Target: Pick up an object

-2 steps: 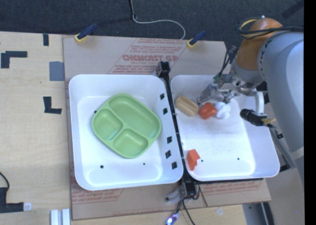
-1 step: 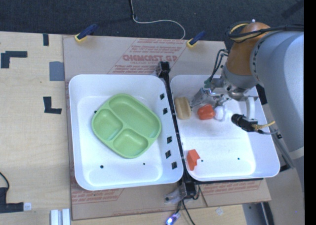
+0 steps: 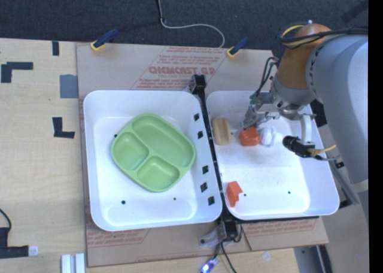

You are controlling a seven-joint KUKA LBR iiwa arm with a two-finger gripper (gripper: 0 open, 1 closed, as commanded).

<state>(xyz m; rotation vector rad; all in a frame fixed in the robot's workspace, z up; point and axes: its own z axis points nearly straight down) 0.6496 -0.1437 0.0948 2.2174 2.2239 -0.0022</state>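
In the right bin (image 3: pixel 299 200) lie a tan block (image 3: pixel 221 130), a red-orange rounded piece (image 3: pixel 249 137), a small white piece (image 3: pixel 267 137) touching it, and an orange block (image 3: pixel 233 193) near the front left corner. My gripper (image 3: pixel 254 120) hangs low over the bin's back half, just above and behind the red-orange piece. The wrist covers its tip, and I see nothing held in it.
The left bin (image 3: pixel 102 206) holds a green divided plate (image 3: pixel 153 152). A black divider (image 3: pixel 205 140) with clips runs between the bins. A black cable connector (image 3: pixel 298 145) sticks out by the wrist over the right bin. The arm's grey body fills the right side.
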